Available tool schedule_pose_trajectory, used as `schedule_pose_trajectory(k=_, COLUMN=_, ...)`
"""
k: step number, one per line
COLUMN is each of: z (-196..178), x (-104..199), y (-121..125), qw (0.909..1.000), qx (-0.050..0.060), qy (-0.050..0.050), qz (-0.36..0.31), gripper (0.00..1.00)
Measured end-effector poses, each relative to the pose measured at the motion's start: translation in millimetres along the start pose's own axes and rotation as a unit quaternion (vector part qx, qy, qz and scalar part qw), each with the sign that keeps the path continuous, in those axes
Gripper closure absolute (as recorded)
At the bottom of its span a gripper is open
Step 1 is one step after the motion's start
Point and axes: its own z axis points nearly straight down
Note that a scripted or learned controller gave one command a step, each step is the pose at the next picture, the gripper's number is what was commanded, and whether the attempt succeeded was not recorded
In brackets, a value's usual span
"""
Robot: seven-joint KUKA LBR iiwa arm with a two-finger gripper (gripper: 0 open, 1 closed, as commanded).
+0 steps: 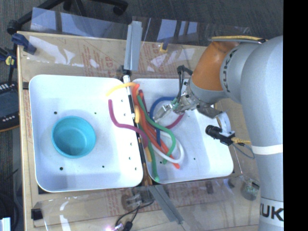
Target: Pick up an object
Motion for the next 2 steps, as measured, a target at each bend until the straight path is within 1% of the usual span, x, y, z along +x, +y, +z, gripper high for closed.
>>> schedule_pose_trajectory(k=1, z=0, x=0, y=0, qw=1.0000, qx=0.000, qy=0.000, qz=0.000, gripper=0.00)
schedule_pose_trajectory(k=2, z=-10, x=0, y=1, qw=1.0000, qx=-0.001, qy=-0.001, qz=-0.001, gripper=1.00)
